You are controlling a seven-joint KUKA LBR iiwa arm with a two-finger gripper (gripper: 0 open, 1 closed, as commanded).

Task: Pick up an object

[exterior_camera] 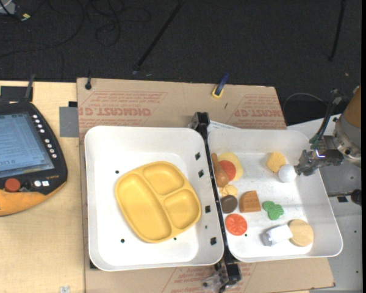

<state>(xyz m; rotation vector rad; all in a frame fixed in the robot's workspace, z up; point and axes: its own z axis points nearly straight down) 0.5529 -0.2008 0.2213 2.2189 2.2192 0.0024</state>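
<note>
Looking down from the fixed camera, we see the gripper [306,162] hanging at the right rim of the right bin [329,224], just beside a small white ball [286,174]. Whether it is parted or closed we cannot tell; the tip is too dark and small to read. Nothing visibly sits in its grasp.

Candidates for the pick all lie in that right bin: the white ball, a yellow piece [276,161] touching it on the upper left, a green piece [272,210], a brown block [250,201], a red disc [236,224] and a tan round [301,232] near the front. The left bin [104,151] holds a yellow divided plate [157,199].

We judge the ball the nearest target. To take it well, we should centre over it, approach so the yellow piece and the bin wall stay clear, descend fully before closing, since a ball rolls away easily, then lift straight up.
</note>
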